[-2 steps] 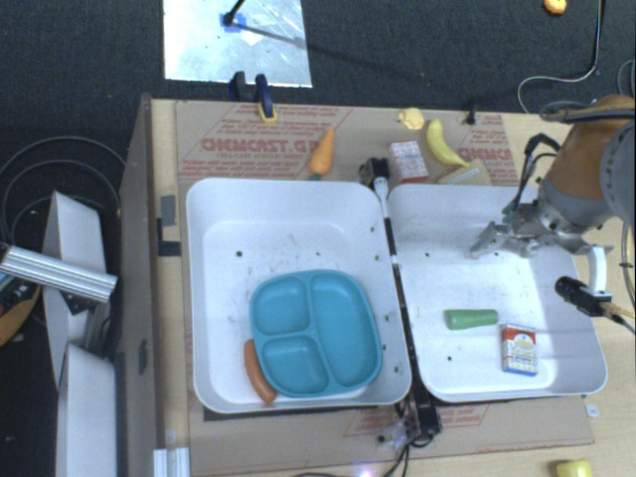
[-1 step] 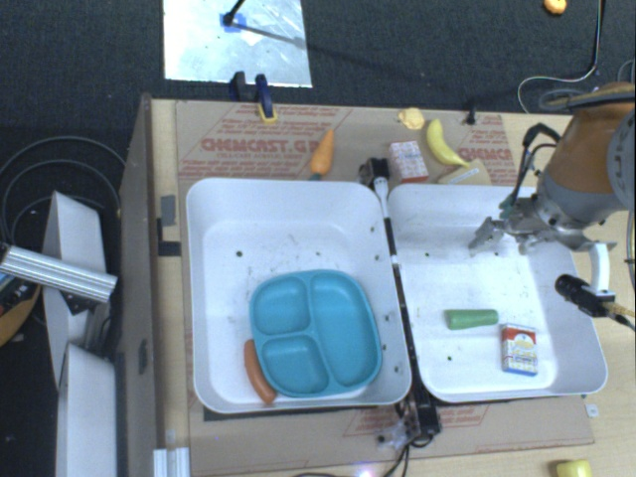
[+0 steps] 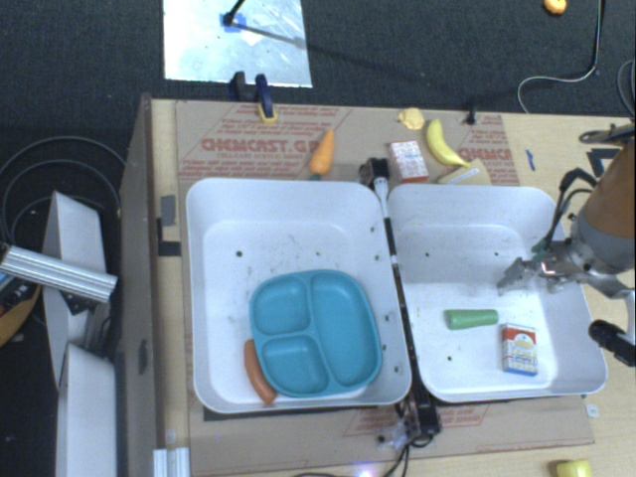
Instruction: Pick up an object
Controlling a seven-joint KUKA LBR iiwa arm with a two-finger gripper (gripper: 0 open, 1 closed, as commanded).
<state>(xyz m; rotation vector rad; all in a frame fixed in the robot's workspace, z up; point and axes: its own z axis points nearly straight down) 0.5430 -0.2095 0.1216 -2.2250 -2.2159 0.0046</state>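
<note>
Your left bin (image 3: 214, 266) is mostly taken up by a blue tray (image 3: 314, 332) with three compartments, sitting toward 5 o'clock of the bin floor. An orange sausage (image 3: 257, 371) lies against the tray's 7 o'clock edge, squeezed between tray and bin wall, so you have little room there. The bin's upper half, from 9 round to 2 o'clock, is bare white floor.

On the cardboard behind the bins you can read "CHEMCAST" printed in red at both sides. A carrot (image 3: 321, 152) lies on it at 12 o'clock of the left bin, then a small red-and-white box (image 3: 407, 160) whose print is too small to read, and a banana (image 3: 440, 143).

In the right bin (image 3: 437, 217), a green cylinder (image 3: 470, 318) lies on its side near the centre, with free floor all round it. At its 4 o'clock, apart from it, lies a red-and-white carton (image 3: 519, 349), close to the bin's front wall; its label is illegible.

The gripper (image 3: 519, 274) sits low at 3 o'clock of that bin, at about 1 o'clock of the cylinder and clear of it. You cannot tell from here whether the claw is released or clenched; nothing shows between it.
</note>
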